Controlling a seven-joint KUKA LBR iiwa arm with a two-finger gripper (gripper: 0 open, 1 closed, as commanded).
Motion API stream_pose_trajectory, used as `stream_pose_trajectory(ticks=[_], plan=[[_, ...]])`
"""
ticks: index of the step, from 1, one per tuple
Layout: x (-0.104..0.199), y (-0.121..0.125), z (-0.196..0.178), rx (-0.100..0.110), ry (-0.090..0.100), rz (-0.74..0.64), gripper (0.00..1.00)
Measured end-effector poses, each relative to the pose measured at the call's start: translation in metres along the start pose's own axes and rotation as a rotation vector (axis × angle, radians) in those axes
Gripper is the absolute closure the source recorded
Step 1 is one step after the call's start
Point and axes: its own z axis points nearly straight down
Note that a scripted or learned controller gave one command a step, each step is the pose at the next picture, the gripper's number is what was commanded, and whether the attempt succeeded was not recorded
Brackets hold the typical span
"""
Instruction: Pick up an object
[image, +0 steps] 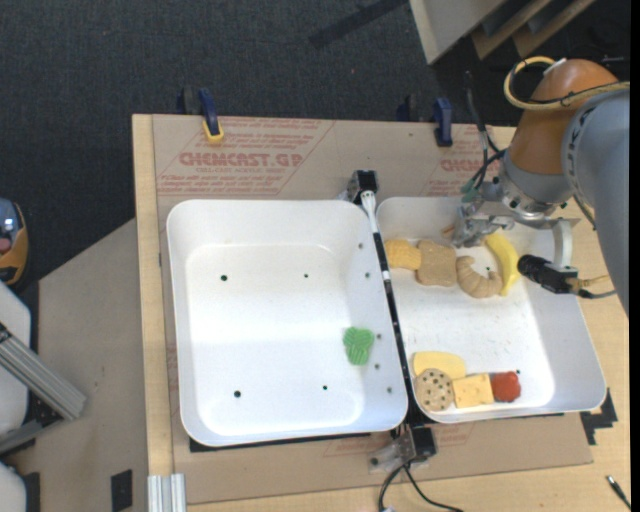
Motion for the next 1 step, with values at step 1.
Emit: stream_pose_trajectory(ticks=[1], plan=[[-0.0783, -0.0172, -0.2238, -0.027, -0.013, 0.006, 1.00]])
